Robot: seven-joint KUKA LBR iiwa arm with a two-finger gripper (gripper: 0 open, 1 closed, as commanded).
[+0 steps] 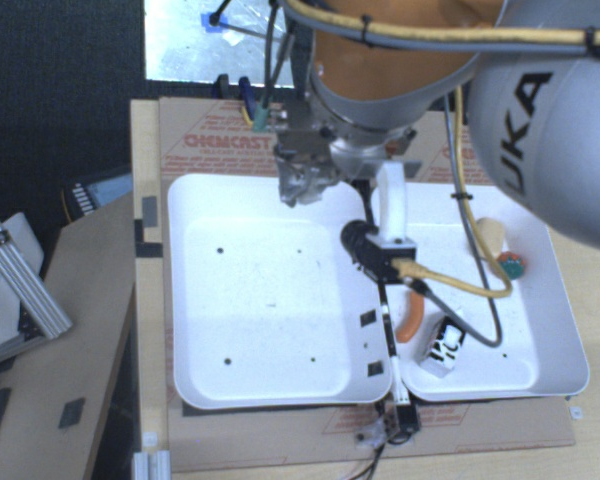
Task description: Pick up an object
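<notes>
Two white bins (250, 288) side by side on bench. Right bin: one orange carrot-like piece (411, 318), one black-and-white block (442, 348), one cream-coloured object (492, 234), one small teal-orange item (511, 265).

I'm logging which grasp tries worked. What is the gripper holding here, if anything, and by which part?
Nothing shows between the fingers of the gripper. It hangs over the far edge of the left bin, while the orange carrot and the other items lie in the right bin.
</notes>
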